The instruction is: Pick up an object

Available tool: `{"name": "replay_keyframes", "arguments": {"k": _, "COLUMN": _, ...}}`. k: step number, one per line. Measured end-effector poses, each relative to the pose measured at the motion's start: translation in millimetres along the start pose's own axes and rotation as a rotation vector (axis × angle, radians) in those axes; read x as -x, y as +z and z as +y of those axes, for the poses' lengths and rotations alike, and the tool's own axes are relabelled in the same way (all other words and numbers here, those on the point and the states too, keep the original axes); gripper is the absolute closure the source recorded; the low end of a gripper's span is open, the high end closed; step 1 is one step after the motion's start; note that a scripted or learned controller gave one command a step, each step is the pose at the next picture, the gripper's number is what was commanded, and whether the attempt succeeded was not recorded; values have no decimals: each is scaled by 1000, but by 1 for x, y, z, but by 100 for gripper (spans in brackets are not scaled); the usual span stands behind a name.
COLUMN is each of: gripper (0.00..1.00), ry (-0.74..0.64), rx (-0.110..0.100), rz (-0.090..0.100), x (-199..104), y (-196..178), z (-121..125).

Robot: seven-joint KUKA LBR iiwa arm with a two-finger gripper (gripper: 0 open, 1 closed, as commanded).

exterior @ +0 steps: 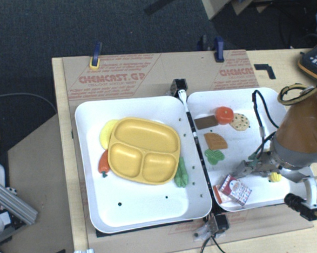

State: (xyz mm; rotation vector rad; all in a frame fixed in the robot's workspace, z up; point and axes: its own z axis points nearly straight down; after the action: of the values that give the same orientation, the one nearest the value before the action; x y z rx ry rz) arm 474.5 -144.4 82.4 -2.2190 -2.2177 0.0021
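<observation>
Reaching into the right bin (272, 199) from its outer side, the arm (302, 132) hangs low over the floor, with its gripper (247, 167) aimed toward the inner wall; whether the tool is released or clenched I cannot tell, because the angle and the dark metal blur that end together. Nearest to it, just below and slightly ahead, lies a red and white packet (233, 189), flat and skewed, and that looks the likeliest target. A small yellow piece (274, 178) sits just behind the tool, tucked under the wrist. Ahead of the tool and a little up lie a green leafy toy (214, 156) and an orange wedge (216, 141); farther up are a brown bar (205, 122), a red tomato (224, 114) and a speckled cookie (239, 122), all well apart from the tool. The left bin (95, 154), across the divider ahead, holds a yellow divided tray (144, 150) and is out of play. To do this step well, I would judge the tool should centre over the packet, turn to straddle its narrow side, and descend to the floor before closing, since a thin flat packet slips away easily. The packet lies close to the near wall, so that clearance needs watching.
</observation>
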Motion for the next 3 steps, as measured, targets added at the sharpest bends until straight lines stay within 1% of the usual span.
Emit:
{"name": "replay_keyframes", "arguments": {"k": 1, "gripper": 100, "ry": 2, "rx": 5, "rz": -2, "x": 0, "y": -13, "z": 1}}
{"name": "replay_keyframes", "arguments": {"k": 2, "gripper": 100, "ry": -1, "rx": 9, "rz": -4, "x": 0, "y": -76, "z": 4}}
{"name": "replay_keyframes", "arguments": {"k": 3, "gripper": 100, "ry": -2, "rx": 10, "rz": -4, "x": -2, "y": -119, "z": 3}}
